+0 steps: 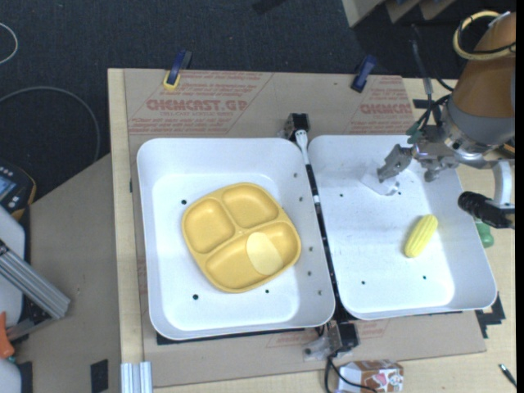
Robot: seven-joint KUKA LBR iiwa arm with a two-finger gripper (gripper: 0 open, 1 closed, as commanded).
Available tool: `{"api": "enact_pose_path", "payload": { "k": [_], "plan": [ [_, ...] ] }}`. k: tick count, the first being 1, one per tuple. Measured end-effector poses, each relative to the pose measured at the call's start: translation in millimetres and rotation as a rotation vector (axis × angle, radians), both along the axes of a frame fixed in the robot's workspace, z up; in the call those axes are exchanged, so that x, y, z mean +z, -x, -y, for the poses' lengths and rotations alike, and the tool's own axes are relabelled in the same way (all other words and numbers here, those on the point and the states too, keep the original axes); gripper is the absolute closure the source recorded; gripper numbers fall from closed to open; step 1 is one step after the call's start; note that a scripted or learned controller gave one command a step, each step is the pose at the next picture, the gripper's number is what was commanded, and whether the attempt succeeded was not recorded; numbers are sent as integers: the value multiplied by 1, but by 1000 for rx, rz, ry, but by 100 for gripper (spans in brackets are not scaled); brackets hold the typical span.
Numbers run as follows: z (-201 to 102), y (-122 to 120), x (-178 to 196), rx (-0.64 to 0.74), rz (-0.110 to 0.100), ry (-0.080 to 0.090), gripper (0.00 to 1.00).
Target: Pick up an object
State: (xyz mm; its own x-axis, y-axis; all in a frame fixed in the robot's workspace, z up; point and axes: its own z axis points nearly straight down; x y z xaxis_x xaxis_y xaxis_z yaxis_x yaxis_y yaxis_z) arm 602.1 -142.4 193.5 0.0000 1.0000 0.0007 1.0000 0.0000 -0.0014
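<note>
A yellow corn cob [420, 236] lies in the right bin [368, 297], toward its right side. My gripper [412, 167] hangs over the far part of that bin, up and a little left of the cob and apart from it. Its fingers [394, 164] stand open with nothing between them. In the left bin [164, 219] sits a yellow divided plate [221, 219] with a pale yellow disc [264, 253] in its front right compartment.
A small green thing [486, 237] lies at the right bin's right rim. The bins stand on a cardboard sheet [246, 105] held by clamps [174, 72] at the back. A black divider piece [298, 126] sits between the bins at the far end.
</note>
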Motion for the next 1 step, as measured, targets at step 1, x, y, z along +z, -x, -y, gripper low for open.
{"api": "enact_pose_path", "payload": {
  "k": [1],
  "plan": [
    [51, 52, -94, 2, 14, 4, 0]
  ]
}}
